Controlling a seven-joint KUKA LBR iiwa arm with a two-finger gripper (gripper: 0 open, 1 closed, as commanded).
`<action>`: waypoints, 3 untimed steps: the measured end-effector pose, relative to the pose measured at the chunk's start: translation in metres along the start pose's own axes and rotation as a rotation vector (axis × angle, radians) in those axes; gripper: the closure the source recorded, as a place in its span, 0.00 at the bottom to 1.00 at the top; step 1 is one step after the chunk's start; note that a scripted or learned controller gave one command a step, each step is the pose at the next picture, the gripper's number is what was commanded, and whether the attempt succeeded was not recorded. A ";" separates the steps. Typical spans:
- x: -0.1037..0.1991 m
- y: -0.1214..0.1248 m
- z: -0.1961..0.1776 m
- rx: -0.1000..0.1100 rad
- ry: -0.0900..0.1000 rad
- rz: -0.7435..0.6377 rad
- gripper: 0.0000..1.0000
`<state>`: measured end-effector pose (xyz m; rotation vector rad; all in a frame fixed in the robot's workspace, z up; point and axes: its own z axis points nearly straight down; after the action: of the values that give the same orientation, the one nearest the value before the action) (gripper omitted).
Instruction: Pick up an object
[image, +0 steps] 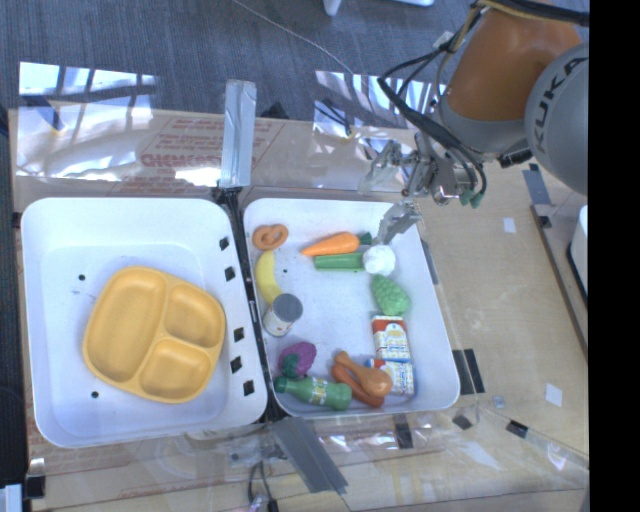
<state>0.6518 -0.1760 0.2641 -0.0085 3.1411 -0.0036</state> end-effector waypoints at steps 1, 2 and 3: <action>0.055 0.002 0.117 -0.004 0.009 0.045 0.00; 0.012 0.032 0.164 -0.004 0.002 0.080 0.00; 0.002 0.074 0.170 -0.003 -0.001 0.331 0.00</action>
<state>0.6495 -0.1022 0.0935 0.5083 3.0986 0.0007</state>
